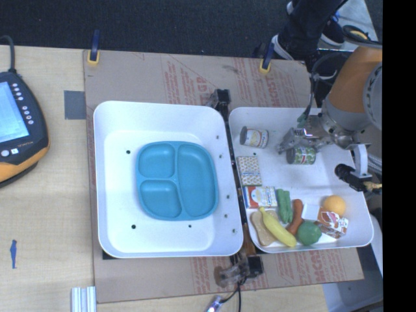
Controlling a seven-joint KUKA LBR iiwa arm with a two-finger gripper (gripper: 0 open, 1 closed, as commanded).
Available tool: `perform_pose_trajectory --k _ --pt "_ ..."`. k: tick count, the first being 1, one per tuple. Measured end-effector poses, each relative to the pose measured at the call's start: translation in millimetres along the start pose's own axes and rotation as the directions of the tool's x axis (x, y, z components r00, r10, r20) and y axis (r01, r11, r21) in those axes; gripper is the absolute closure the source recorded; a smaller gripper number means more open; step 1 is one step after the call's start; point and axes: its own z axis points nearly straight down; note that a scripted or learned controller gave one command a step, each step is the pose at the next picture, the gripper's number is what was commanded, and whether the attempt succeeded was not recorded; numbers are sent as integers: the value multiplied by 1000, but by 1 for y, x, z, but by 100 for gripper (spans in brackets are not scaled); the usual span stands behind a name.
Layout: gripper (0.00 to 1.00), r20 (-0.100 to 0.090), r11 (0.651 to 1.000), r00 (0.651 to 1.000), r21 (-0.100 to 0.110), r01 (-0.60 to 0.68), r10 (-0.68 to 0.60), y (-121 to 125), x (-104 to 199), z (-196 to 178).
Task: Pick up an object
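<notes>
My gripper hangs low over the back of the right bin, at the end of the grey arm with its orange band. Right under it, touching or nearly touching, lies a green can on its side. The view from above does not tell me whether the can is gripped. A small tan jar lies to the left of the gripper. Toward the bin's front sit a banana, a carrot, a green vegetable, a lime and an orange.
The left bin holds a blue divided plate. A patterned packet, a white-and-red carton and a red-and-white wrapper also lie in the right bin. A handheld control pendant rests on the bench at the far left.
</notes>
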Motion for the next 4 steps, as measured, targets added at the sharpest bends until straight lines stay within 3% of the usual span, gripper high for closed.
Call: perform_pose_trajectory --k 1,2,3,4 --pt "0 1 1000 1000 -2 1 -1 21 35 0" --pt "0 2 1000 1000 1 1 -1 -3 35 0" --pt "100 2 1000 1000 2 2 -2 -3 34 -11" --pt "100 0 1000 1000 -2 1 -1 -20 114 -101"
